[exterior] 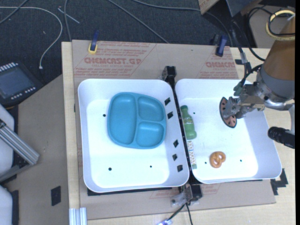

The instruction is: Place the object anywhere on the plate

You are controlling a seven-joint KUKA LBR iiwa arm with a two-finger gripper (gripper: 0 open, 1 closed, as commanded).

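A blue plate (137,120) with three compartments lies in the left bin (93,139). In the right bin (253,144) a green bottle (188,122) lies along the left wall, and a small brown pretzel (216,159) rests near the front. My gripper (229,112) hangs over the right bin's upper middle, to the right of the bottle and above the pretzel, apart from both.
A black divider with clips runs between the two bins (176,125). Blue clamps (93,43) hold the cardboard base at the back. Cables lie on the dark floor behind the bench.
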